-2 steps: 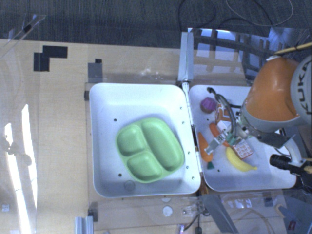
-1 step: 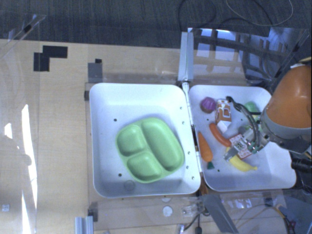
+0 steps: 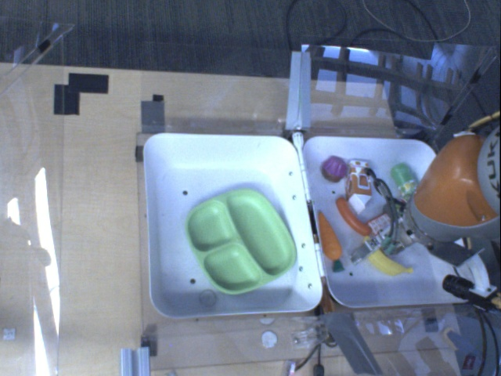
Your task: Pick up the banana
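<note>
The banana (image 3: 391, 264) is a small yellow piece lying in the lower middle of the right bin (image 3: 368, 292). My gripper (image 3: 377, 244) hangs low directly over the banana's upper left end, reaching in from the right under the grey and orange wrist (image 3: 458, 190). The wrist hides the part of the bin to the banana's right. The banana's right end pokes out below the gripper.
The right bin also holds an orange carrot (image 3: 330, 237), a red-orange sausage-shaped piece (image 3: 352, 216), a white and orange carton (image 3: 359, 180), a purple item (image 3: 335, 167) and a green item (image 3: 404, 176). A green divided plate (image 3: 239, 241) lies in the left bin (image 3: 168, 210).
</note>
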Action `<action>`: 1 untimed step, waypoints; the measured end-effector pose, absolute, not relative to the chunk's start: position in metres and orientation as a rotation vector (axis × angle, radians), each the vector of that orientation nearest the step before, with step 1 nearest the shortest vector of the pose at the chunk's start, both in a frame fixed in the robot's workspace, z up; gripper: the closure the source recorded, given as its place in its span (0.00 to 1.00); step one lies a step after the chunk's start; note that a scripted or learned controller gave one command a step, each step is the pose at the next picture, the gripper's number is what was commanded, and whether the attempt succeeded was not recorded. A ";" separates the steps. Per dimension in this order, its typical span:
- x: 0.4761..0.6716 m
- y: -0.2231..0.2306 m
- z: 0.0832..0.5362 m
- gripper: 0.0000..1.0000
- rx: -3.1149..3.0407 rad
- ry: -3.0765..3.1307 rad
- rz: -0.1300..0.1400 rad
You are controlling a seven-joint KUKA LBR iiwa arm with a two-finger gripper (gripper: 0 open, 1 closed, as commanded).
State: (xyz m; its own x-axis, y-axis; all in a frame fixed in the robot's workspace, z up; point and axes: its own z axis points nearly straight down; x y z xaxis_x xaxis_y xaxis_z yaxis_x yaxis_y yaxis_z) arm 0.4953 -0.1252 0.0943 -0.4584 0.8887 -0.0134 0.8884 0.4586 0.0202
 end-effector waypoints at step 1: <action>0.502 -0.129 0.106 1.00 1.612 2.642 0.017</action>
